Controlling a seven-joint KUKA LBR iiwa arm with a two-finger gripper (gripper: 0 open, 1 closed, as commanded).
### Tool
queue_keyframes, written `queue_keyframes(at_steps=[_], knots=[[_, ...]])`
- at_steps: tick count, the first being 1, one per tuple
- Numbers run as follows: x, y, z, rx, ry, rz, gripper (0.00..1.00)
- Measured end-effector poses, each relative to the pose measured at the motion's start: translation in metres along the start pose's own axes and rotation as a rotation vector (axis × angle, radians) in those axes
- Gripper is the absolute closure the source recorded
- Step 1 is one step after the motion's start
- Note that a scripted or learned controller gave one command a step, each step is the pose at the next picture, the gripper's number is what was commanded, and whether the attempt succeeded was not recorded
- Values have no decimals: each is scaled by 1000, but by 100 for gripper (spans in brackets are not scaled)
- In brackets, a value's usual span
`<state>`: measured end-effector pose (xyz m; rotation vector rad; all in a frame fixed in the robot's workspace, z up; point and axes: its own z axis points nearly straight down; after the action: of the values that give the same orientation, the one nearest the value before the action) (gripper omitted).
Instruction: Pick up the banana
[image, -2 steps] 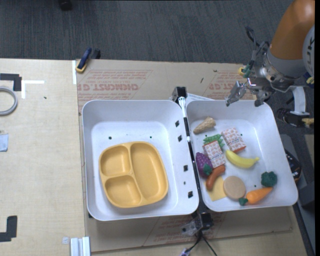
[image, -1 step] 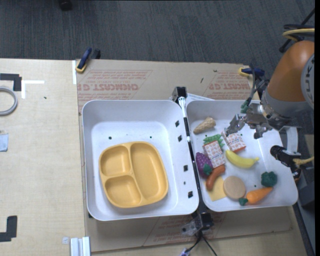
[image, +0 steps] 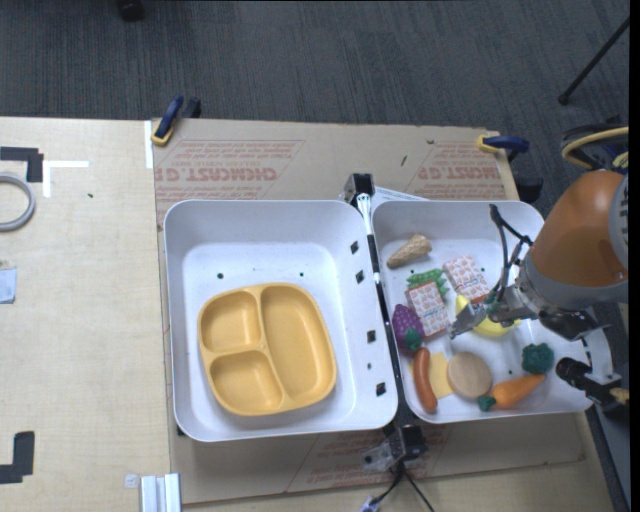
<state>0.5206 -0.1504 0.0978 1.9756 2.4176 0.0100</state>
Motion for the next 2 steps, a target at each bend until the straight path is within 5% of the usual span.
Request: queue_keyframes(at_steps=[1,2], knots=[[-2,0,-10,0,-1,4,100],[29,56,-93,16,9,54,100]])
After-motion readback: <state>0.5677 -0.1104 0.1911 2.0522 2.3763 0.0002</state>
